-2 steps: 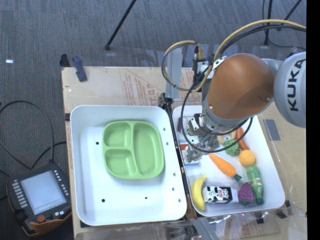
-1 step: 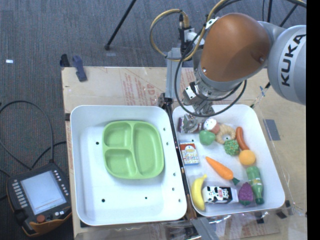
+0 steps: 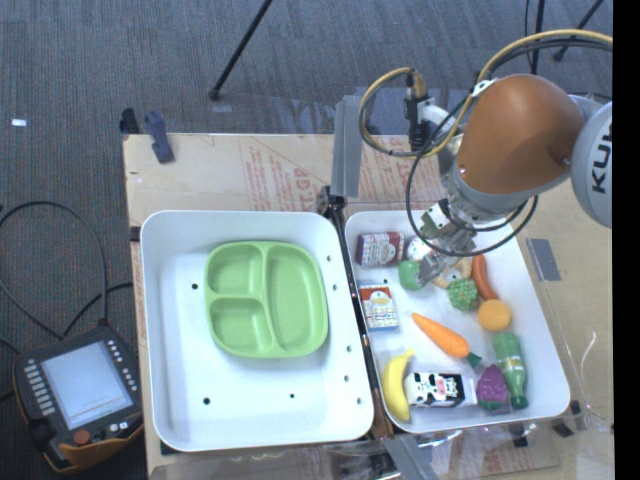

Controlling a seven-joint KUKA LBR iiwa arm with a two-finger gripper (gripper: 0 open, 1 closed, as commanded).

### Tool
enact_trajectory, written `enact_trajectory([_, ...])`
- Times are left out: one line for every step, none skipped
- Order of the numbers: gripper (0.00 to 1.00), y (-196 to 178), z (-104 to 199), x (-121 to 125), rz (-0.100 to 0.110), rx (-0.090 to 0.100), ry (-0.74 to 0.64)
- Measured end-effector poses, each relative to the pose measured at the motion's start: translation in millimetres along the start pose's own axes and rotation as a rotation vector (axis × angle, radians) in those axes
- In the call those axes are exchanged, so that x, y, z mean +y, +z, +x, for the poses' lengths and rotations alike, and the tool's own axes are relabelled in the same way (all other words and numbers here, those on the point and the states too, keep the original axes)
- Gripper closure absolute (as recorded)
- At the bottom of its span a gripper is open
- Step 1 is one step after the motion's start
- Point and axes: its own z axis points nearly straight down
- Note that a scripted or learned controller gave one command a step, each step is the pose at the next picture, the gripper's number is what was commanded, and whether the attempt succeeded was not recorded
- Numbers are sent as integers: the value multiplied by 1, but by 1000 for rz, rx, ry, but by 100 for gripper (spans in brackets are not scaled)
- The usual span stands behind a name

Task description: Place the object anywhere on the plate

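Note:
A light green plate [image 3: 268,298] with three compartments lies in the left white bin [image 3: 170,368], with nothing on it. My gripper [image 3: 438,259] hangs low over the upper middle of the right bin [image 3: 540,338], under the orange wrist dome. It sits just above a round green toy [image 3: 410,274] and a pale item [image 3: 455,268], with a green broccoli [image 3: 462,294] just below it. The arm hides part of what lies beneath the gripper.
The right bin also holds a dark red carton [image 3: 378,249], a small box [image 3: 378,306], a carrot [image 3: 441,336], an orange fruit [image 3: 493,315], a banana [image 3: 397,385], a cow-print carton [image 3: 437,389], a purple eggplant [image 3: 491,388] and a green bottle [image 3: 510,368].

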Motion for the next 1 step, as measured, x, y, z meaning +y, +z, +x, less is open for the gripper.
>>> enact_trajectory([100,-78,-55,9,14,5,13])
